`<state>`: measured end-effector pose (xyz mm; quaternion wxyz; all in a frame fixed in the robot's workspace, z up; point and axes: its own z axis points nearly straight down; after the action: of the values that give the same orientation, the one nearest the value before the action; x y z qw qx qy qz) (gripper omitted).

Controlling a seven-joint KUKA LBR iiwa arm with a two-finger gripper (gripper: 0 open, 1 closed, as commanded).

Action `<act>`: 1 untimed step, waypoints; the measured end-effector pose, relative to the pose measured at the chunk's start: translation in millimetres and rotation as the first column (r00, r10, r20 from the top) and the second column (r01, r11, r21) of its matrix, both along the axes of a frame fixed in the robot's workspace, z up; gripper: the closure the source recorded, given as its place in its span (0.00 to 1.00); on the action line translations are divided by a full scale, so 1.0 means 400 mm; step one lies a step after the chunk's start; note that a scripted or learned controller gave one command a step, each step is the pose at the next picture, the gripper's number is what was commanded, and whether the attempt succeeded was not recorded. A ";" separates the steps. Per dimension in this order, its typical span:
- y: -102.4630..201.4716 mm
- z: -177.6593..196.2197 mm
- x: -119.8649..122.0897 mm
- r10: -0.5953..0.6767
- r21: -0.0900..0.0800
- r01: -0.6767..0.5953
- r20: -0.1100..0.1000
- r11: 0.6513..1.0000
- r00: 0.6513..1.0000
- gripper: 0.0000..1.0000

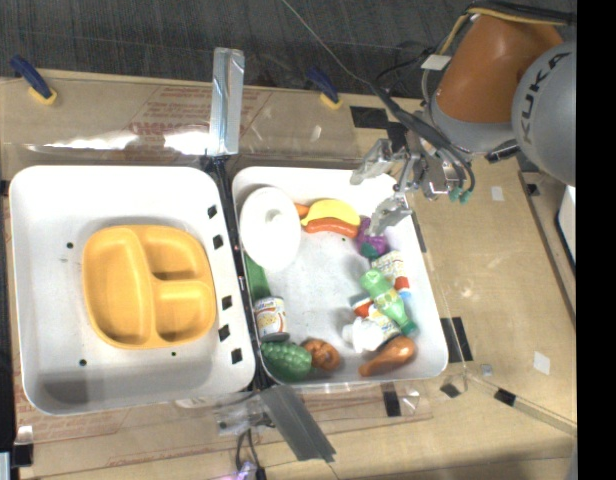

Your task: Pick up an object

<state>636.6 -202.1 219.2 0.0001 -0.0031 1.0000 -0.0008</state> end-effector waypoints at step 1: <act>-0.015 -0.284 -0.087 -0.175 0.002 0.175 -0.003 0.985 0.985 0.00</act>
<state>601.9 -208.1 105.4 -0.0015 0.0847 0.9964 0.0002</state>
